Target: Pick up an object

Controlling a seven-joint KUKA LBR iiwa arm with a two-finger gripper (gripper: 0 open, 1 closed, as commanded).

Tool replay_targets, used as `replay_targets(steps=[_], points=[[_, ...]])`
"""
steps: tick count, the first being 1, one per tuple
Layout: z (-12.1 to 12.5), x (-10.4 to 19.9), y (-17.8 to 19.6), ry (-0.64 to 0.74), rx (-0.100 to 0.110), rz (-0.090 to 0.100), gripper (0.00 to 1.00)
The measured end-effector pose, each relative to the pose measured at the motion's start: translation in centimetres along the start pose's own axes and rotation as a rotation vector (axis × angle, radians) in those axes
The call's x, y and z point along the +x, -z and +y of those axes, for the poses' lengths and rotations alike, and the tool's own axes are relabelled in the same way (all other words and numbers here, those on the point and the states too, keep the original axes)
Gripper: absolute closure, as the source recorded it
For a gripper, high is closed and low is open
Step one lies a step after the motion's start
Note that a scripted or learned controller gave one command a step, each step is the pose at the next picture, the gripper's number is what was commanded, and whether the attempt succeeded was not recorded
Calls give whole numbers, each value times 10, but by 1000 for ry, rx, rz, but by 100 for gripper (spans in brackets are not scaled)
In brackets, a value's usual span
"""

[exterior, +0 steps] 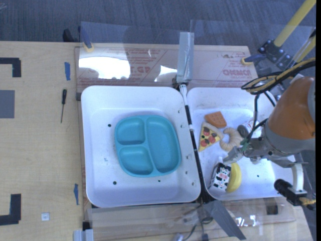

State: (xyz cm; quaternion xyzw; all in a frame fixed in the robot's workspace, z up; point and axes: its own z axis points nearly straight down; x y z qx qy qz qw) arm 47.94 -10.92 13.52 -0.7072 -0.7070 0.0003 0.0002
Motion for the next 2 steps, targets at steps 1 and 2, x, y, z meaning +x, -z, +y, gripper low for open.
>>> replay_targets(steps=[1, 2], points=[[70, 17, -44, 5, 3, 1, 0], [72, 15, -32, 5, -3, -2, 100]])
